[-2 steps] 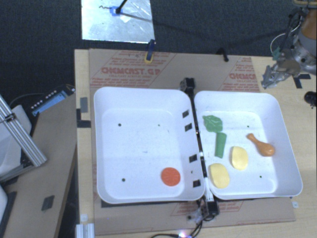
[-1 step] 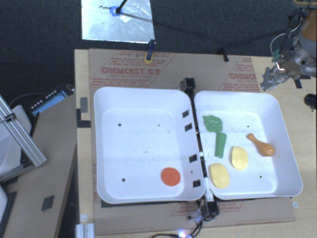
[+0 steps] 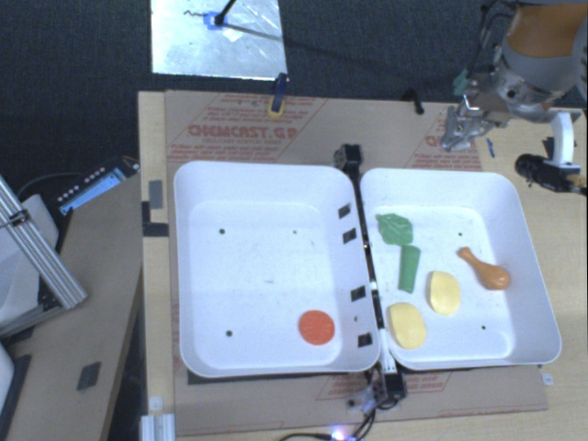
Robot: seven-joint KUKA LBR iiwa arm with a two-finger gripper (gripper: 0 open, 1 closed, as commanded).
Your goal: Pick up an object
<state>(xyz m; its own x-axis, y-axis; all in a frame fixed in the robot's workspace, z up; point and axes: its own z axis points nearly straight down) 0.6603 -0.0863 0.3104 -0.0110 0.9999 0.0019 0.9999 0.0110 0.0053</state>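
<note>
Hand (image 3: 457, 136) is seen beyond the right white bin's (image 3: 528, 274) far rim; its finger state cannot be told. An orange plastic drumstick (image 3: 484, 268) lies toward six o'clock, long axis ten-to-four.

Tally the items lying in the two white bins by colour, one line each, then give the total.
Yellow: 2, one and another, right bin
Green: 1, the green piece, right bin
Orange-brown: 1, the drumstick shape, right bin
Orange-red: 1, the disc, left bin
Total: 5
</note>
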